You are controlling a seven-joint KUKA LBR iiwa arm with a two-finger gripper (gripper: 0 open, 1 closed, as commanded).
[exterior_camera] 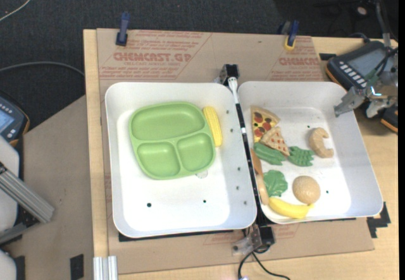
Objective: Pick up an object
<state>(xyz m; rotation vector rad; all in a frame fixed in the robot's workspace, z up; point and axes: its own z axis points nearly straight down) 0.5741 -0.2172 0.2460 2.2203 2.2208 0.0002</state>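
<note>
The right bin holds several toy foods. Pizza slices lie at its far left, with green pea pods just below them. Nearer the front sit a green leafy piece, a yellow banana and a round tan bun. A tan bitten pastry lies toward the right. My gripper hangs over the far right corner of this bin, apart from all the food. The left bin holds a green divided plate with a yellow corn cob against its right edge.
Both bins rest on a brown board held by a blue clamp and a yellow clamp at the back. A black clip sits where the bins meet. A dark device lies beyond the right bin.
</note>
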